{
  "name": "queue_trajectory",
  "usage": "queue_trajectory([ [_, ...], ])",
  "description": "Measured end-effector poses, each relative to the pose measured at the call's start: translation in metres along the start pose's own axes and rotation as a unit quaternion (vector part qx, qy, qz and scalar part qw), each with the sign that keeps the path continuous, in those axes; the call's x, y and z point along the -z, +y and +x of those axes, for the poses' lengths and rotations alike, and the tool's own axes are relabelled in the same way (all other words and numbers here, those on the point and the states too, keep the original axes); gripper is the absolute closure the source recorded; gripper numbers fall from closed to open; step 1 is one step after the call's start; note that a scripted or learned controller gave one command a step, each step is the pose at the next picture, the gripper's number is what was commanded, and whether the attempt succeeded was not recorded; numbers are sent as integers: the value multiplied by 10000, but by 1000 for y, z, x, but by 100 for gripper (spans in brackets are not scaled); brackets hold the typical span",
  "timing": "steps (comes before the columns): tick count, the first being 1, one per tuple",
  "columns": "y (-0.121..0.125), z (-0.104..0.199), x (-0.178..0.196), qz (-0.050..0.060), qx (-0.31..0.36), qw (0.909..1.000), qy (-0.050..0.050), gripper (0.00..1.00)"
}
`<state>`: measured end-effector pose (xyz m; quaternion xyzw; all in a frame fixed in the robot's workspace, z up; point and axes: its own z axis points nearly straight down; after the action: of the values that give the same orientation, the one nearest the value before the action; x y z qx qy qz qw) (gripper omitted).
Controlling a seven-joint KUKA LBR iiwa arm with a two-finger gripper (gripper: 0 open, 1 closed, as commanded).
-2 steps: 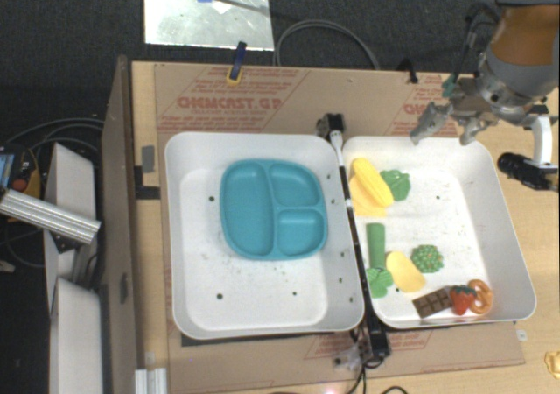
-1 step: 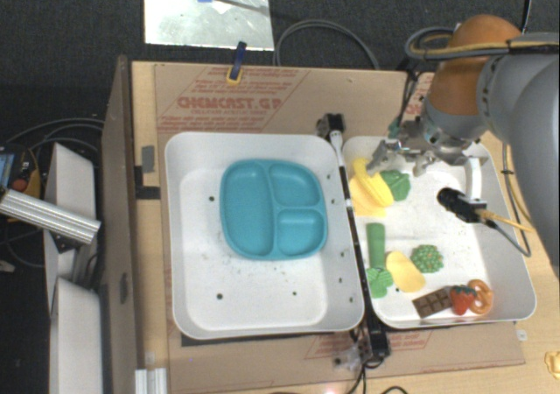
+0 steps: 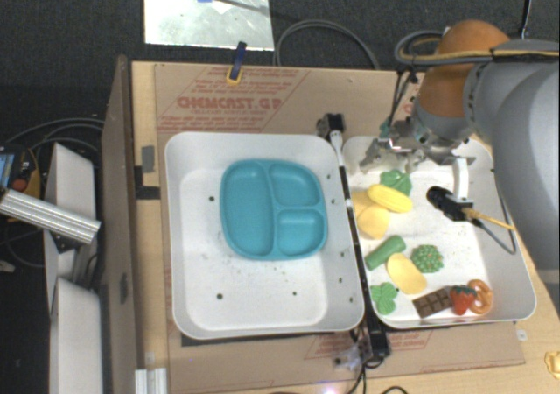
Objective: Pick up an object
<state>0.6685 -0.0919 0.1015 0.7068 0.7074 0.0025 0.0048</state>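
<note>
Landmark: the blue divided plate (image 3: pixel 272 209), alone in the left bin (image 3: pixel 188 235). To its right, across the divider, the right bin (image 3: pixel 516 283) holds the toy food. A yellow piece (image 3: pixel 390 199) and a green piece (image 3: pixel 395 180) lie nearest the end effector (image 3: pixel 411 149), which hangs over that bin's far end; whether it is open I cannot tell. Best to drop straight onto the yellow piece, clear of neighbours.

arm (image 3: pixel 516 112) from right, wrist bent down
</note>
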Motion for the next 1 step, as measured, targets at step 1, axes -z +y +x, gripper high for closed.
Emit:
queue_trajectory([
  [1, -34, -9, -18, 59, -5, 10000, 14, 0],
])
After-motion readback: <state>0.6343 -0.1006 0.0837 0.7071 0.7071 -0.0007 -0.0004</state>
